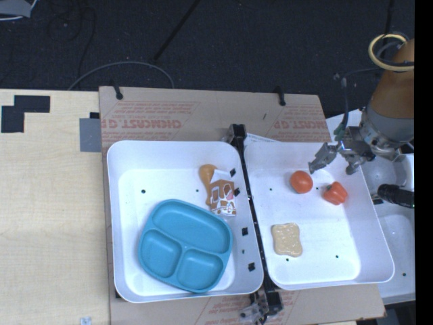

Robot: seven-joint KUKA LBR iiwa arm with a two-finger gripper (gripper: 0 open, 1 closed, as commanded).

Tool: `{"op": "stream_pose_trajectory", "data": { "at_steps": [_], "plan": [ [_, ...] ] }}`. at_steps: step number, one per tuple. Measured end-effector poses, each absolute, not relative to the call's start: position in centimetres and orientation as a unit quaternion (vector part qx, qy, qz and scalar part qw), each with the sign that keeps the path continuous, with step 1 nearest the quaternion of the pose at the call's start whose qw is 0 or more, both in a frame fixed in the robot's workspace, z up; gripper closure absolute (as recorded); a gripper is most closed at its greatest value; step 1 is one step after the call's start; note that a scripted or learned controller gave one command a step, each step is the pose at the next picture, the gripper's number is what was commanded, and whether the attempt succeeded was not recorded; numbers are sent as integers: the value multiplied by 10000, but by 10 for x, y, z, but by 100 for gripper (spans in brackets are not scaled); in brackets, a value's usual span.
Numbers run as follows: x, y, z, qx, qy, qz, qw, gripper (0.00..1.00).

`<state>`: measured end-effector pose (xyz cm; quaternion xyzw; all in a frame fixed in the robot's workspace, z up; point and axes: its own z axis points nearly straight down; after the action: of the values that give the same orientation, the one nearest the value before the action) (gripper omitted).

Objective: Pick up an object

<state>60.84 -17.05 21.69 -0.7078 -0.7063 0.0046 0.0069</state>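
Basically round red-orange tomato [302, 181], R bin [352, 266], near fingers [336, 158]

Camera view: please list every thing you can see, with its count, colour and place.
Bins: 2, white, side by side on the bench.
Divided plate: 1, blue, left bin, front.
Snack packet: 1, white with brown print, left bin, near the divider.
Brown piece: 1, orange-brown, left bin, just behind the packet.
Round object: 1, red, right bin, back.
Angular object: 1, red, right bin, beside the round one.
Toast: 1, tan, right bin, front.
Cardboard: brown, under the bins.
Gripper: 1, grey, above the right bin's back edge.
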Motion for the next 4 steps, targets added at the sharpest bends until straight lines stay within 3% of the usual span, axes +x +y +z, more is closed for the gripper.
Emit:
{"op": "stream_pose_trajectory", "data": {
  "at_steps": [1,3,4],
  "plan": [
    [611,-170,225,-7071,-7071,6,13,0],
    [609,-176,135,-7074,-7068,22,31,0],
    [614,-170,90,-7052,-7090,-54,2,0]
  ]
}}
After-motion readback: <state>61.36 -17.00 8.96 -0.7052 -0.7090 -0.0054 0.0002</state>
